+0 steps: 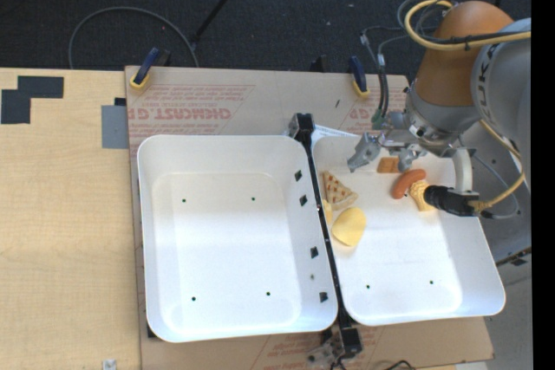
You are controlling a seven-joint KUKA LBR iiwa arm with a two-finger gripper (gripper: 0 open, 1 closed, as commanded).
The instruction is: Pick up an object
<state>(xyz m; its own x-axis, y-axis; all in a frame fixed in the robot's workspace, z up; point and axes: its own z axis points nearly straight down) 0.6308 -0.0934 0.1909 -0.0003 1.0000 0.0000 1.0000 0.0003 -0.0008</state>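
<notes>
My gripper (383, 157) hovers over the far part of the right bin (434, 290) with its fingers spread open. One grey finger (362, 156) points down to the left. A small orange block (388, 164) lies below the gap between the fingers, and neither finger visibly touches it. Just right of it lie an orange-red sausage shape (408, 184) and a small yellow piece (422, 197). A pizza-slice toy (338, 187) and a pale yellow round chip (349, 227) lie near the bin's left wall.
The left bin (173, 308) stands beside the right one, and a black divider strip (316, 221) runs between them. Cardboard lies under both bins, held by yellow-blue clamps (146, 70) at the back. A black cable connector (451, 200) hangs from the arm over the bin's right side.
</notes>
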